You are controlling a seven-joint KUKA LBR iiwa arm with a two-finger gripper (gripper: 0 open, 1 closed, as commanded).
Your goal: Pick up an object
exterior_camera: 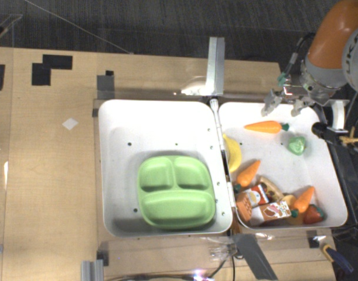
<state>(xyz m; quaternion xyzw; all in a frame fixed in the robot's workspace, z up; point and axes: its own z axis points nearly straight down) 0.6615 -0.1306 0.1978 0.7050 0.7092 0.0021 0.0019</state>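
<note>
Fingers spread, empty, the gripper (pixel 286 103) hovers above the carrot (pixel 264 127) (probably light, stiff plastic); grip across its thick middle.

Both white bins (pixel 161 113) look like smooth, slightly glossy plastic. The green divided plate (pixel 176 191) is matt plastic. The bench (pixel 44 157) has a pale wood-like finish. The far carrot (pixel 263 126) looks like smooth plastic.
</note>
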